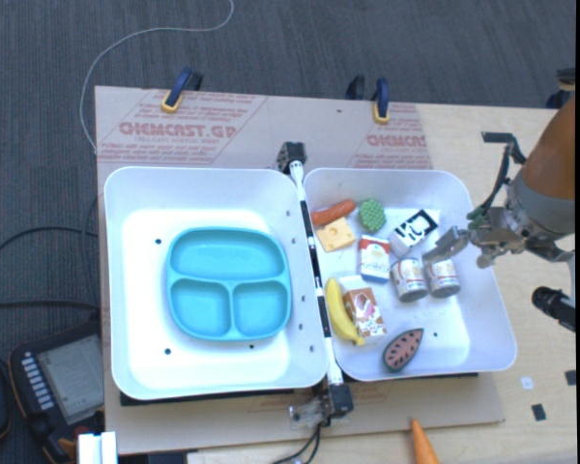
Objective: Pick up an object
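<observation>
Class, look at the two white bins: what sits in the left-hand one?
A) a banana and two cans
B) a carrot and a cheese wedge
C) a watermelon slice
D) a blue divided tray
D: the blue divided tray lies alone in the left bin, while the food items such as the banana sit in the right bin.

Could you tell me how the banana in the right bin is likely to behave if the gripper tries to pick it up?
The banana is curved and smooth, so it may well pivot or slip between two fingers. It lies against the bin wall and touches a small carton, which probably leaves little finger room. It looks like toy food, so likely light and stiff.
</observation>
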`<state>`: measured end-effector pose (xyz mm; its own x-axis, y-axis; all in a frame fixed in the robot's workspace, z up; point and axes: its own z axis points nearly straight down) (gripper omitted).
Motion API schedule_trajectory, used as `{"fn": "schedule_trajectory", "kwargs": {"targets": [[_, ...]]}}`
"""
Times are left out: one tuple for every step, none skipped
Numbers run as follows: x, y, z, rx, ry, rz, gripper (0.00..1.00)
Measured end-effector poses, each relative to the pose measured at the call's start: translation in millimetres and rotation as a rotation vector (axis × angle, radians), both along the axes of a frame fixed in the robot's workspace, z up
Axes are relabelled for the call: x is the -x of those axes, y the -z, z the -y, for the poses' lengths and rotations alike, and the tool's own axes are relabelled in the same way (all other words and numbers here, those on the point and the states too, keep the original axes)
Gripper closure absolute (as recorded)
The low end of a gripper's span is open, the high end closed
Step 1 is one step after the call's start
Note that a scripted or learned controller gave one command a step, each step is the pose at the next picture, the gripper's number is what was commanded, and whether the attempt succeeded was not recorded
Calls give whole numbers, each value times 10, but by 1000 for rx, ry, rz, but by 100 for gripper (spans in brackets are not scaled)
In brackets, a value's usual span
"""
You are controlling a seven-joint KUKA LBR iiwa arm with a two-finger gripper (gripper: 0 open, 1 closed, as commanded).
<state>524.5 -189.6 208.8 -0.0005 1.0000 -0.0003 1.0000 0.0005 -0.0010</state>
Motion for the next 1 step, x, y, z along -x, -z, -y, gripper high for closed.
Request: {"fn": "schedule_trajectory", "kwargs": {"targets": [[155,1003,-12,0,0,1,0]]}}
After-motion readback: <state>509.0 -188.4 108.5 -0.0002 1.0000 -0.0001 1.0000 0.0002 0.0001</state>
